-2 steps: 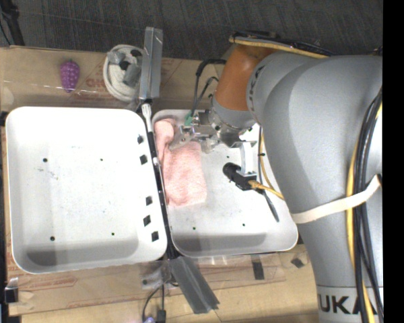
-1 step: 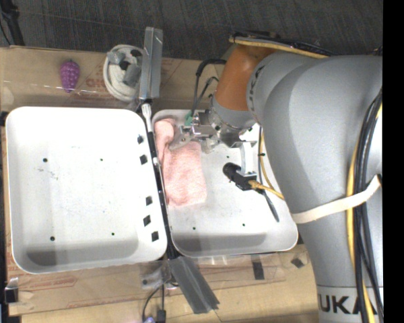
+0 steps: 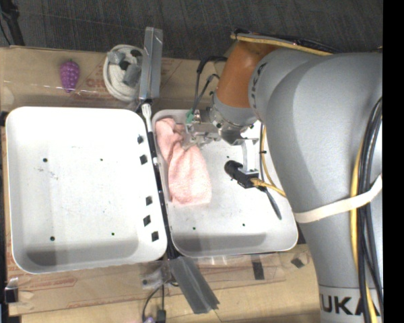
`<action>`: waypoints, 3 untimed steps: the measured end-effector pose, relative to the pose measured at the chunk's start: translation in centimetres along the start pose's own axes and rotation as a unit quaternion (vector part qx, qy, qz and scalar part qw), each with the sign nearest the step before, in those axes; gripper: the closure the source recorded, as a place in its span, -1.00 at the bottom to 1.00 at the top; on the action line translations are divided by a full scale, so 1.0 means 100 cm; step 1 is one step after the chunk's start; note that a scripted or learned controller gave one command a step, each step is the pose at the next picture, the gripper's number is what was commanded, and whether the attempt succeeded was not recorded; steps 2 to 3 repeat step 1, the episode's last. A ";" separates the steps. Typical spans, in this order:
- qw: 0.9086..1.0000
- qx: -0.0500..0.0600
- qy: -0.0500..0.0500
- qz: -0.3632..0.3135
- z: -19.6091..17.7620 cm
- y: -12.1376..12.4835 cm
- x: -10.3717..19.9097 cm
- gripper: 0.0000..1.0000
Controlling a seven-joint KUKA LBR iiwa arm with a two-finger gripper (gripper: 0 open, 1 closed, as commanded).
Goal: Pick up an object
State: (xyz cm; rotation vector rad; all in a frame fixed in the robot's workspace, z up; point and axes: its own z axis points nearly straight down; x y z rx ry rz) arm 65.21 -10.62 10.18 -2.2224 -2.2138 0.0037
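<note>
Lying in the right-hand shallow white bin, against its left wall, was the crumpled pink terry cloth, long axis running away from the camera. Gripper sat low over the cloth's far end, touching or nearly touching the folds. Whether it was clenched on fabric or released could not be told from above.

Judged step: the grasp itself. To do it well, bite into a raised fold rather than flat weave, close fully, then lift straight up and clear of the nearby wall. A limp cloth would likely trail and sag.

Grey arm covered much of that bin's right side. Left-hand white bin lay alongside. Small purple grape-like cluster rested apart on the brown tabletop.
</note>
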 end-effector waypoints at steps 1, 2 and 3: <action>0.988 -0.002 -0.001 -0.152 -0.126 0.004 0.050 1.00; 0.988 -0.002 -0.001 -0.152 -0.126 0.004 0.050 1.00; 0.988 -0.002 -0.001 -0.152 -0.126 0.004 0.050 1.00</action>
